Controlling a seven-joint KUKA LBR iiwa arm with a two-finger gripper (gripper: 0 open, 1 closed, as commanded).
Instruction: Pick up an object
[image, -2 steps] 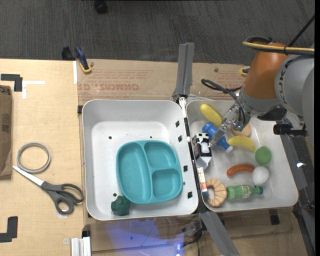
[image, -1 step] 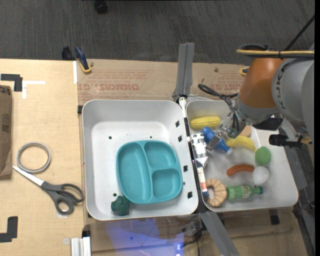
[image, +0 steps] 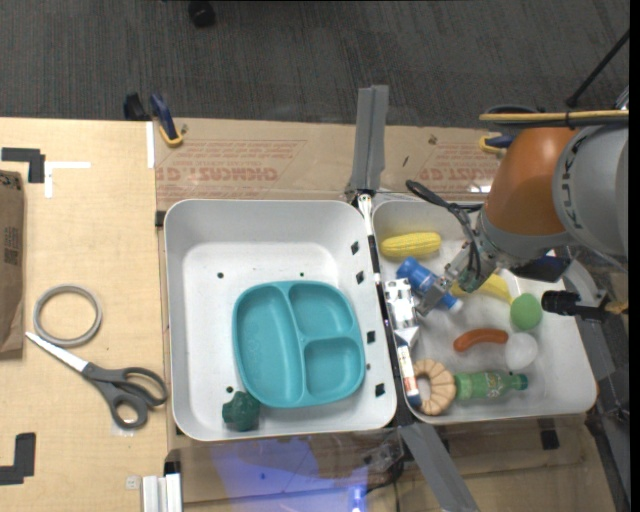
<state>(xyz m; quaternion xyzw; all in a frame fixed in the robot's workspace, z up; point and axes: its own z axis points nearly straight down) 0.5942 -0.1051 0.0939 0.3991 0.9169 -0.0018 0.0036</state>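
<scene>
From the camera above, my gripper is down in the right bin, near its top left part. I cannot tell how it is set, because my arm hides much of it.

Right by its tip is a blue toy. It looks like it touches my gripper, just to the left of it. The blue toy is long and lies slanted, from up-left to down-right. I think this is the thing I should go for, as it is the closest. I cannot say that I hold it.

The right bin has lots in it. A corn cob lies above the blue toy. A banana is just right of my gripper. A green ball, a hot dog, a white ball, a green bottle and a donut lie lower down.

The left bin holds a teal tray with three parts, and a small green lump by its bottom corner.
</scene>
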